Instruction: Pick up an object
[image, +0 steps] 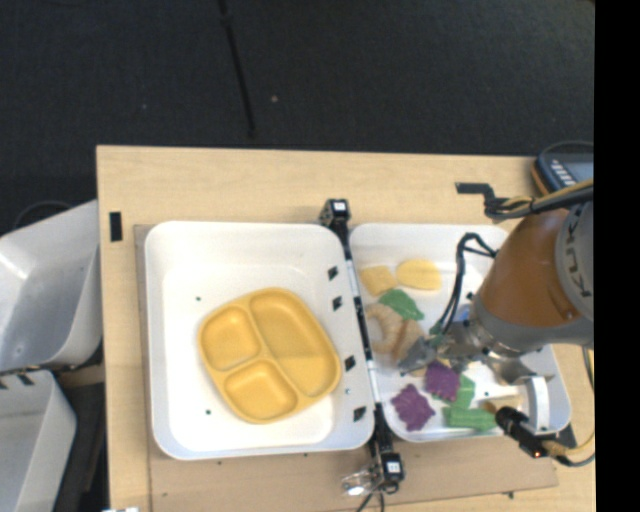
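Fingers (425, 352) blurred, perhaps open, over the right bin (400, 240) on the bench (200, 185)

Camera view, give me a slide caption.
Arm's gripper low in the right bin among small toys; yellow tray in the left bin.

Yellow divided tray (268, 353) in left bin (180, 260)

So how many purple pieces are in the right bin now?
2. One purple piece lies just below the pincer; the other purple piece lies nearer the front, left of a green piece. The arm may hide more.
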